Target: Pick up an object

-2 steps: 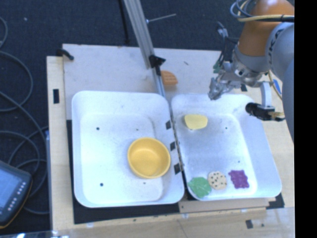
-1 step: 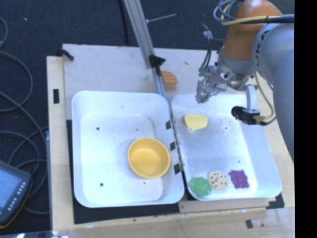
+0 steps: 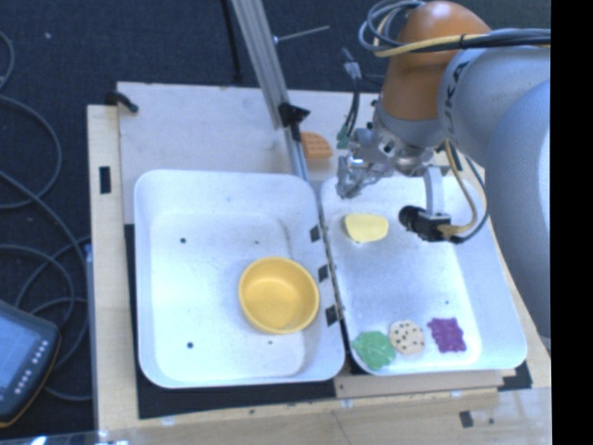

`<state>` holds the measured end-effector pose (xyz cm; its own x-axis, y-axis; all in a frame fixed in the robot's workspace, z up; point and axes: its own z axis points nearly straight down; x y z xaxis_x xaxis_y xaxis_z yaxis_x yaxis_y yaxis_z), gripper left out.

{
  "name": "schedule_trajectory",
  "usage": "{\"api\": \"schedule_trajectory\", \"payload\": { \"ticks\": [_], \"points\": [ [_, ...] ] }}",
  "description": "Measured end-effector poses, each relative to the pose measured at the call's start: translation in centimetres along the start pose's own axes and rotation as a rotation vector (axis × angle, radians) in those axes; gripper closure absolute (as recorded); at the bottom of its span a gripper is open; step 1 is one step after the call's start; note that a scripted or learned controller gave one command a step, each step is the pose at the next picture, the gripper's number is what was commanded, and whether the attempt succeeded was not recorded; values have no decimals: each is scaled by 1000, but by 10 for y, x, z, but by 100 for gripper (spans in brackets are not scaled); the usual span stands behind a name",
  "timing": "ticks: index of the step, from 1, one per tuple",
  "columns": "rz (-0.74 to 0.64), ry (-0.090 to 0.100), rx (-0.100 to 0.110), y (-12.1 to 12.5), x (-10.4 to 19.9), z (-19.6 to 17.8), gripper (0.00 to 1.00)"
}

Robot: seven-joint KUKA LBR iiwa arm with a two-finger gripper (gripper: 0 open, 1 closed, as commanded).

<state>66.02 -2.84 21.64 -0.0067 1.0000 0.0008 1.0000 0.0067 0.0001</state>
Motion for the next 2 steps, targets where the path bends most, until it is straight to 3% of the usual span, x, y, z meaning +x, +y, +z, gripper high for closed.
{"api": "schedule_trajectory", "payload": {
  "ticks": [2],
  "points": [
    [0, 1, -1, 0, 94, -15, 100]
  ]
}}
